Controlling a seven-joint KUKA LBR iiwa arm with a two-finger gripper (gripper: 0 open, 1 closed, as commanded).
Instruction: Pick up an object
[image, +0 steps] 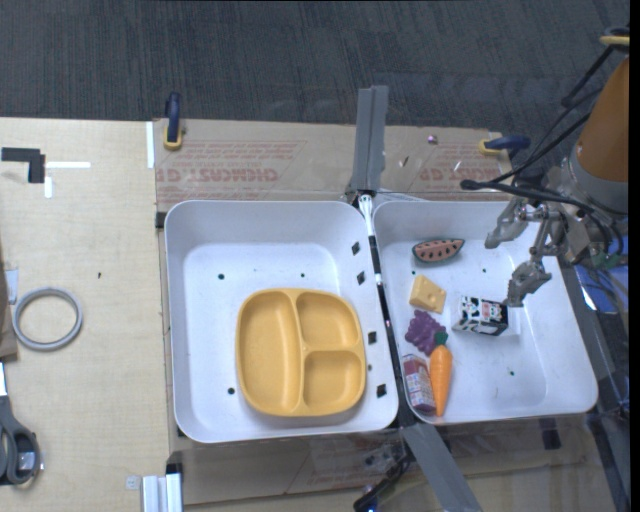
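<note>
Presently we find the tool (515, 262), fingers apart and holding nothing, poised in the right bin (560, 390) just above and right of the black-and-white carton (481, 316), itself lying right of the cheese wedge (427, 294).

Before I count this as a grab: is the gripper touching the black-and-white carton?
Apart. The camera view shows the gripper up and right of the carton, white bin floor between them.
</note>
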